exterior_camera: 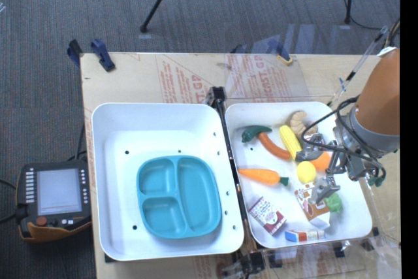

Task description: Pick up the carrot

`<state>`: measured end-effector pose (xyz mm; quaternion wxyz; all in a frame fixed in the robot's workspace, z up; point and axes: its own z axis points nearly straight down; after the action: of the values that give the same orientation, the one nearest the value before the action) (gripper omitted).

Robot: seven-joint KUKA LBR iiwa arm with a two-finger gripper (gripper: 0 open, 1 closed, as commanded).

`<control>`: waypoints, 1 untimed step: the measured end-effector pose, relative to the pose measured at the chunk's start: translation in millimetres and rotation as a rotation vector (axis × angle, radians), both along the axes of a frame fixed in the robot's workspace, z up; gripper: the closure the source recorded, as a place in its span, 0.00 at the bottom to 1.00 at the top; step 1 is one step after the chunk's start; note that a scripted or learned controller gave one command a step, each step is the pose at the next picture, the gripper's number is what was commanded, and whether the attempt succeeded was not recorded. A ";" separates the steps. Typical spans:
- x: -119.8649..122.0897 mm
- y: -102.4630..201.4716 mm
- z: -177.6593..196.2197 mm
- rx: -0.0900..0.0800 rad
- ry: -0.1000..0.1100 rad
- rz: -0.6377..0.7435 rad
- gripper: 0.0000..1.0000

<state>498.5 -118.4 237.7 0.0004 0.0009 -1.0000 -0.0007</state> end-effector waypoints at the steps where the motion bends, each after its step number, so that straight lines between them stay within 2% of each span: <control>1: 66.0 -72.6 -124.4 -0.001 -0.023 -0.125 0.00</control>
<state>564.5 -191.0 113.4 -0.0109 -0.0617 -0.9980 -0.0004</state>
